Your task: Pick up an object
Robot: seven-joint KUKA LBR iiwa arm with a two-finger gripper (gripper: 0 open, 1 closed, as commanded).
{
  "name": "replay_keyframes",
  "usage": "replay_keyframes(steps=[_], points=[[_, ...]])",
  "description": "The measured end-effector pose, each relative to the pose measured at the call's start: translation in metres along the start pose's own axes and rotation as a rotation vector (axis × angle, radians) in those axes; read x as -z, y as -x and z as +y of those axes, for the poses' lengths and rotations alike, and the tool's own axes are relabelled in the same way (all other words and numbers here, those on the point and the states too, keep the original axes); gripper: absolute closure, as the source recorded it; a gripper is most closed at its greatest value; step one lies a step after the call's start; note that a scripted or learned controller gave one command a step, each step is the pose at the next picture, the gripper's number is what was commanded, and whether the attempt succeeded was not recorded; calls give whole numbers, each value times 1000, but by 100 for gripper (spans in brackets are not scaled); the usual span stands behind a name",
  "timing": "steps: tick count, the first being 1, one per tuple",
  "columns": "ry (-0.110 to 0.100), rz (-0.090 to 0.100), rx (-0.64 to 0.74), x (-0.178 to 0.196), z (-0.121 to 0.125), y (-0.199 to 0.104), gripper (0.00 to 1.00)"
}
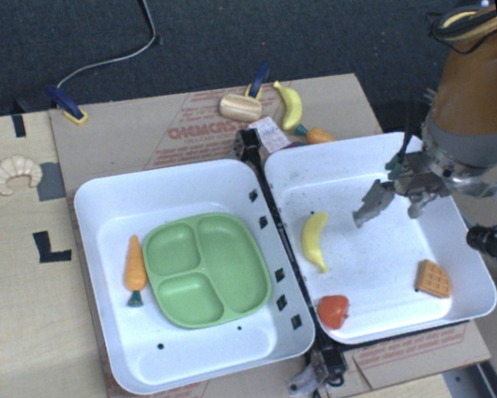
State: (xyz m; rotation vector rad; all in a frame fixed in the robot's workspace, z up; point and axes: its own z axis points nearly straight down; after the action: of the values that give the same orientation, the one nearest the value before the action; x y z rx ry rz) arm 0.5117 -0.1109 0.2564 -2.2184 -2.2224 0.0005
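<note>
Looking down on the bench, here's how it sits, biggest stuff first:

Arm: the KUKA arm [473, 96] reaches in from the right over the right bin [384, 322], wrist hanging above its upper right part.

Bins: two white ones side by side. The left bin [124, 358] has a green divided plate [208, 269] with a toy carrot [133, 264] just beside its left edge.

Gripper: the gripper [375, 204] looks spread, fingers pointing left and a bit down in view, nothing between them as far as I can see.

Target guess: the banana [316, 240] is the nearest thing, so I'd call that the likely pick.

Key relation: banana lies left of the fingertips and slightly lower in frame, near but apart. Its long axis runs roughly top to bottom in view with a slight curve, so fingers closing across the short width would make sense.

Surface: flat white bin floor, a bit speckled. The banana lies flat on it.

Room: plenty open around the banana. The divider wall between the bins is just to its left, which could crowd one finger.

Other picks: a red tomato-ish thing [334, 311] near the front wall, and a waffle piece [432, 279] in the lower right corner.

Outside the bins: a croissant [16, 173] far left, plus a small clutter of toys past the top edge, including a second banana [289, 105].
</note>
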Motion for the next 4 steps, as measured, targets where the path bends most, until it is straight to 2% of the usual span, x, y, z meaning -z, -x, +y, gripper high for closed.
replay_keyframes(steps=[1, 2, 3, 4], points=[[-2, 0, 0, -73, 20, -43, 0], [0, 0, 1, -72, 67, -61, 0], [-3, -1, -2, -148, 63, -10, 0], [-2, 1, 0, -138, 63, -11, 100]])
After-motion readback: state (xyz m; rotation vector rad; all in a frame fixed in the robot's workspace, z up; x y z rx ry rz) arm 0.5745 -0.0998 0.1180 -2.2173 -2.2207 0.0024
